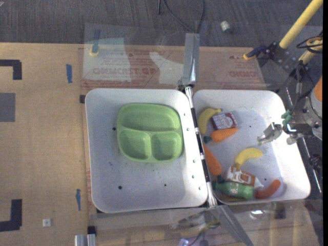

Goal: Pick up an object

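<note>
End effector (270, 132) hovers over the right bin (294, 176), finger state indeterminate, nothing visibly held. Nearest object, 1 banana (247, 156), lies just below-left. Left bin (97, 152) holds 1 green tray (149, 132).

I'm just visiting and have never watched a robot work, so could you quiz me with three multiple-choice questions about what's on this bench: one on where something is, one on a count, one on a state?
1. Where does the green divided plate lie?
A. In the left bin
B. In the right bin
C. On the floor

2. How many yellow toy bananas are in the right bin?
A. None
B. Two
C. Five

3. What is the gripper doing?
A. Lifting the plate
B. Hanging over the right bin with nothing between its fingers
C. Squeezing a banana

Answers:
1 A, the plate sits alone in the left bin.
2 B, one banana lies near the top, another lower down.
3 B, bare bin floor shows at its tips.
</note>
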Available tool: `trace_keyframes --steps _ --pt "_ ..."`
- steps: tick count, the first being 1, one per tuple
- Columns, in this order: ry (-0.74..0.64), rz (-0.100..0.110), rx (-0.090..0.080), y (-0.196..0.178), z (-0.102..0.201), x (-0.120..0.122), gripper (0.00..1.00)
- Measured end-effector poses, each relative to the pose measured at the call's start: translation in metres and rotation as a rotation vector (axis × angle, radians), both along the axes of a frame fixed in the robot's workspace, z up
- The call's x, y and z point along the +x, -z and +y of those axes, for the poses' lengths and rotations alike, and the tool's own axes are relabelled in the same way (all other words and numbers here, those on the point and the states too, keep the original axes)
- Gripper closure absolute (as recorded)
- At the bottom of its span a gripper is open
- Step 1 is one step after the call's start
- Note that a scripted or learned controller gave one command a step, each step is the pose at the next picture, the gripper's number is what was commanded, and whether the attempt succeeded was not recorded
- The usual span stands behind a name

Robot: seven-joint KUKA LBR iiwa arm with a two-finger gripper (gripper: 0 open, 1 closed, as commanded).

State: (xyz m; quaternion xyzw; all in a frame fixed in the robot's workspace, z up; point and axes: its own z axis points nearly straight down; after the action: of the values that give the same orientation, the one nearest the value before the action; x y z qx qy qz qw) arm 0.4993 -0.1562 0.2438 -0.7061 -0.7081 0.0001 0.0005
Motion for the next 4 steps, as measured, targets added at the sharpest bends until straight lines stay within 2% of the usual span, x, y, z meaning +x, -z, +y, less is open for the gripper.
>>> trace_keyframes --steps 1,2,3,4 --pt "-0.036 0.0 0.0 0.086 0.044 0.029 0.0" --pt "-0.008 -0.013 -0.002 0.155 0.054 0.035 0.0" --pt "0.029 -0.007 -0.003 0.156 0.046 0.112 0.0" --pt "0.028 -0.012 -0.007 0.144 0.045 0.113 1.0"
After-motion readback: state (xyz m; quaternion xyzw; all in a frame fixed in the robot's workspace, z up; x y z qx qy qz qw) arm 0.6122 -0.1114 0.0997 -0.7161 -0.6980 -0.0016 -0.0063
